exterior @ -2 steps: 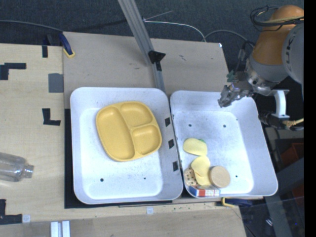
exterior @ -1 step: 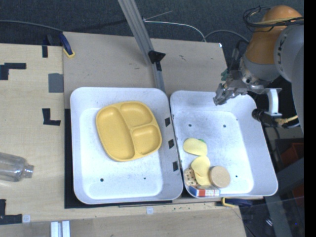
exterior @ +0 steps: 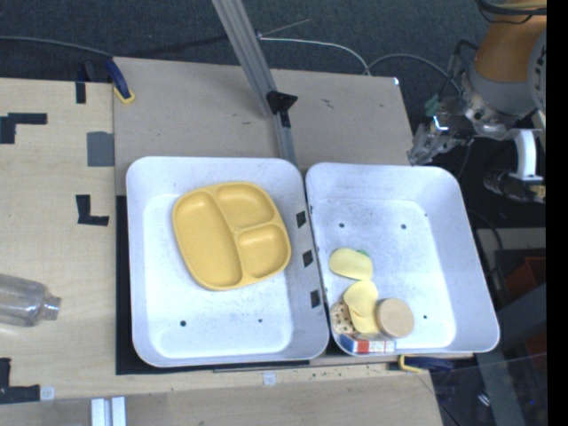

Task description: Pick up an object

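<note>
Several objects [exterior: 368, 304] well apart from fingers [exterior: 428, 145]

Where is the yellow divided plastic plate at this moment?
The yellow divided plastic plate lies in the left white bin, toward its upper middle, across the divider from the small yellow pieces in the right bin.

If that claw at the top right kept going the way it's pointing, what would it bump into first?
The gripper hangs off the right bin's upper right corner, pointing down and left. Going straight on, it would probably meet that bin's rim or bare white floor first, well short of the yellow pieces. Depth is hard to judge.
</note>
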